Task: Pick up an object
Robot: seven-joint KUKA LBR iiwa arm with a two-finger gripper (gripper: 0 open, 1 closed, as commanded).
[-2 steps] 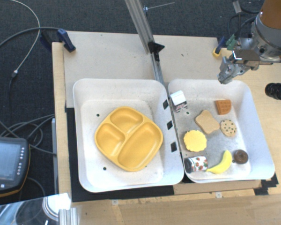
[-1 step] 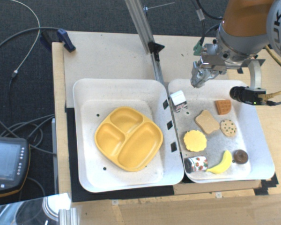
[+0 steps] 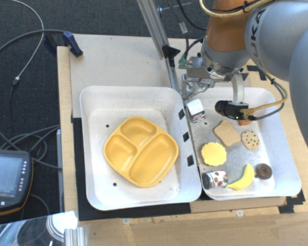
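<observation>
A: Two white bins sit side by side; the left bin [image 3: 92,152] holds a yellow divided plate [image 3: 140,150].

B: Right bin [image 3: 282,152] contents?

A: Toast slice [image 3: 226,132], cookie [image 3: 250,140], yellow ridged round [image 3: 214,154], banana [image 3: 243,178], brown doughnut [image 3: 264,171], small printed can [image 3: 215,179] lying at the near edge.

B: Gripper?

A: Gripper [image 3: 195,94] hangs over the right bin's far-left corner, by the divider. A small white block [image 3: 195,108] sits just below it. Contact with the block unclear; finger opening cannot be judged from this angle.
</observation>
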